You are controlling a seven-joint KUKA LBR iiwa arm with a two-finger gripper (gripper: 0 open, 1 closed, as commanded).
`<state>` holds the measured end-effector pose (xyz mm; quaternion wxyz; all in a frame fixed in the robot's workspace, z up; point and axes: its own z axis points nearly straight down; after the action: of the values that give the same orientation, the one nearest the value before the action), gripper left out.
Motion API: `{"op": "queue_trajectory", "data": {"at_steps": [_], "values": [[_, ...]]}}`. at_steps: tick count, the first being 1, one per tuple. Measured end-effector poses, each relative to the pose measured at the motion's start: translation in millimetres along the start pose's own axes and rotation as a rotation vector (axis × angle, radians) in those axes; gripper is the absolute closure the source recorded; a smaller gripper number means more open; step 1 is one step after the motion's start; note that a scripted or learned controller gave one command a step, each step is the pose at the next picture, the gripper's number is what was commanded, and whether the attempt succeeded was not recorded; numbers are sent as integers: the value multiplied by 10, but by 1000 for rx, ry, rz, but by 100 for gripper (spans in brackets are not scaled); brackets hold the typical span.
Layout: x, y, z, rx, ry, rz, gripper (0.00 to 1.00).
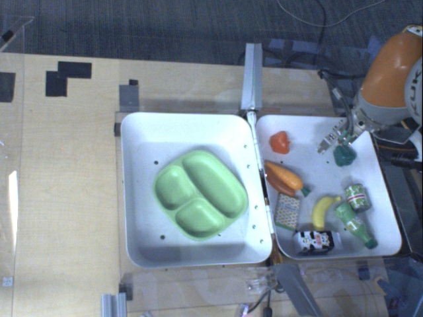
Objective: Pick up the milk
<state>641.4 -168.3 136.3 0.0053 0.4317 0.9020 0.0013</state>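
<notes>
Camera view shows the boxy black-and-white milk (313,241) carton lying at the right bin's (390,243) front edge, beside a curved yellow banana (322,211). Well apart from it, the gripper (335,137) hangs near the back beside a dark green lump (344,155); its opening cannot be told.

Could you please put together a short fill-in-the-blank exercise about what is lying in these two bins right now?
1. The green divided plate lies in the ____ bin.
2. The milk carton lies near the right bin's ____ edge.
3. The gripper hovers beside the dark green ____.
4. The carrot lies just below the red ____.

Missing words: left; front; toy; pepper.
</notes>
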Motion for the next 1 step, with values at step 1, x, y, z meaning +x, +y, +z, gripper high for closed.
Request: {"op": "queue_trajectory", "data": {"at_steps": [1], "values": [[483,733,-945,-2,1,-133,100]]}}
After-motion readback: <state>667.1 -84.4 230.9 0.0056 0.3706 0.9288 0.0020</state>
